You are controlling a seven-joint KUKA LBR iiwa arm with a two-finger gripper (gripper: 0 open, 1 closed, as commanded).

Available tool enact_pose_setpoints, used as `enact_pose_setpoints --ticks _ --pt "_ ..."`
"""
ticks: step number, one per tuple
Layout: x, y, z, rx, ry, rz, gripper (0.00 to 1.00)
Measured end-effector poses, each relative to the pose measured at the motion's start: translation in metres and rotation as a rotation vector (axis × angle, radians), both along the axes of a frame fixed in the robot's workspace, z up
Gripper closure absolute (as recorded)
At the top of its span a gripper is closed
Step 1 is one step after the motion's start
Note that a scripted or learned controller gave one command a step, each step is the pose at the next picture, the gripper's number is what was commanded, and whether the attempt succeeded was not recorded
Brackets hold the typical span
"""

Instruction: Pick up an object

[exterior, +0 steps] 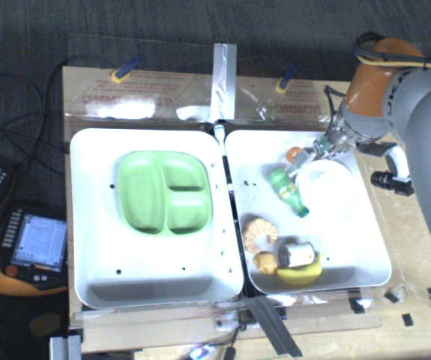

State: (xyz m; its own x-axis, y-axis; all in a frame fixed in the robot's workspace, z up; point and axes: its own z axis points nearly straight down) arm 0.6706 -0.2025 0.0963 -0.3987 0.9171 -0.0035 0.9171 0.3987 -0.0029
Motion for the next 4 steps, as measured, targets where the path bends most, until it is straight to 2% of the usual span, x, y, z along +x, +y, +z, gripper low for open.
enact_pose_setpoints --ticks 1,2,3,4 --pt "0.001 0.0 0.003 -0.005 -0.01 0.002 1.0" --pt "-0.001 0.001 0.01 0.001 -0.002 0.184 1.0" --pt "-0.005 0.072 0.081 0.006 -0.002 0.113 1.0" --pt "-0.002 0.042 0.101 0.0 0.0 0.197 1.0"
